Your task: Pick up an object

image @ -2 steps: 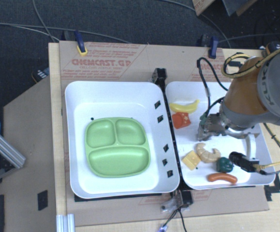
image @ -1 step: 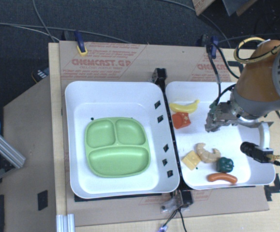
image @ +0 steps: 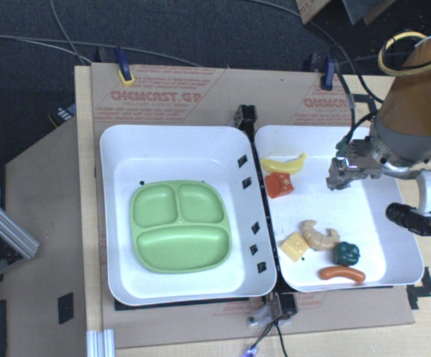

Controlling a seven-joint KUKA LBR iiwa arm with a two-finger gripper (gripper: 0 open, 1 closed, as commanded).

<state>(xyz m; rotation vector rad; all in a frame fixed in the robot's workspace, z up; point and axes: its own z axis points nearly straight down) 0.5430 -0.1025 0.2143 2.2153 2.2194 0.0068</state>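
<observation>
The right bin [image: 379,199] holds a yellow banana [image: 285,163], a red piece [image: 278,186], a yellow cheese wedge [image: 294,246], a beige curled piece [image: 320,235], a dark green broccoli [image: 346,253] and an orange-red sausage [image: 342,274]. My gripper [image: 342,175] hangs over the upper right part of this bin, to the right of the banana and red piece. Nothing shows beneath or between it.
The left bin [image: 118,162] holds a light green divided tray [image: 179,225]. A black divider [image: 258,199] runs between the bins. The grey and orange arm [image: 416,103] comes in from the right. Cables and clamps lie behind the bench.
</observation>
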